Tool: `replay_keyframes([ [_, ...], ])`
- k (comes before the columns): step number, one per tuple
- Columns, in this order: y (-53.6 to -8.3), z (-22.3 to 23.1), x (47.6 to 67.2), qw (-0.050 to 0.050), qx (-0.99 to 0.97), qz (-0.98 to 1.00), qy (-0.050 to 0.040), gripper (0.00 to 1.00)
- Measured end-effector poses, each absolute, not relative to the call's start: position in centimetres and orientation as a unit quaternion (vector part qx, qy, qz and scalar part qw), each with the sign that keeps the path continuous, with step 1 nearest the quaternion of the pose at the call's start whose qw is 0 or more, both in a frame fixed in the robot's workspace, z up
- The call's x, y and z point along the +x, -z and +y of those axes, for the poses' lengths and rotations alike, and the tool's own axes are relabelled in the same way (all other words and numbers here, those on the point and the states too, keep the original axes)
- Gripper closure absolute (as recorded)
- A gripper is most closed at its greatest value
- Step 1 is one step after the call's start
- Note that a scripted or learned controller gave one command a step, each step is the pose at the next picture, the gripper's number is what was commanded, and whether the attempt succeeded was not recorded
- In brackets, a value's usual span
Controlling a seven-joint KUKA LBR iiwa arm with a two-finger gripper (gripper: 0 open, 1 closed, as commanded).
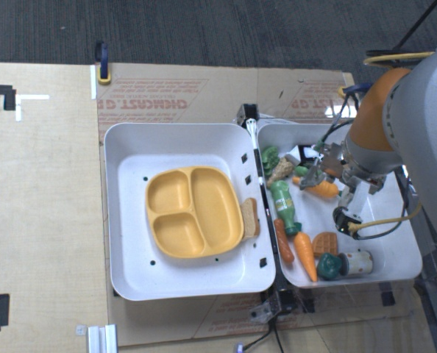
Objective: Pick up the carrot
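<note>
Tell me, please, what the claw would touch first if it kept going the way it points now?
Probably the small orange food piece just beneath the claw in the right bin, though depth is hard to judge. The carrot lies nearer the front, off that line.

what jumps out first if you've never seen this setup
The yellow divided plate in the left bin draws the eye first. Next comes the clutter of toy food in the right bin, including the carrot near its front edge. The grey and orange arm looms over that bin from the right.
</note>
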State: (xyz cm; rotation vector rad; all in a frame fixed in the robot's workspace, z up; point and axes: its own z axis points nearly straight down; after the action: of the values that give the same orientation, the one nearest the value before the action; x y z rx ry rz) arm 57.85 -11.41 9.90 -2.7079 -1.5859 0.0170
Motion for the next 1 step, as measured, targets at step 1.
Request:
replay_keyframes([
  [1,-10.76,-11.45,57.82,0.002,-0.862,-0.508,-0.0071,1.0],
])
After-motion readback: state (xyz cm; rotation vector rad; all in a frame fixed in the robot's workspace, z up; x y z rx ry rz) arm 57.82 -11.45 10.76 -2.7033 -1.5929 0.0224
